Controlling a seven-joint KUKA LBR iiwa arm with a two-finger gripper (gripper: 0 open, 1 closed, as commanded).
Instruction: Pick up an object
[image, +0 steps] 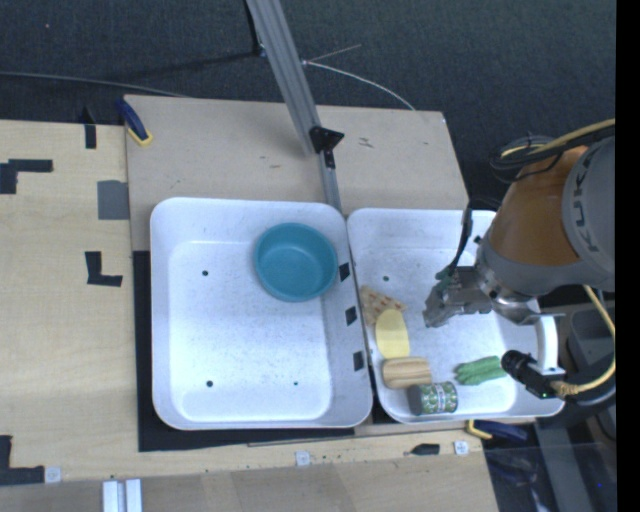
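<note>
Right bin (420, 235), near edge: small green-patterned can (437, 398) on its side at the front rim, wooden block (405, 372) touching it just behind-left, green toy (479, 369) beside it toward the near right corner. Yellow block (391, 333) sits behind the wooden one, along the bin's left wall, with a tan crumbly-looking piece (378, 300) behind that. Gripper (441, 306) hangs over the middle of the right bin, right of the yellow block, nothing visibly between it and the floor; can't tell its opening from this angle. Left bin (200, 350): blue bowl (295, 261) upright near the far right corner. A metal pole (292, 80) slants in across the bench's far edge.
</note>
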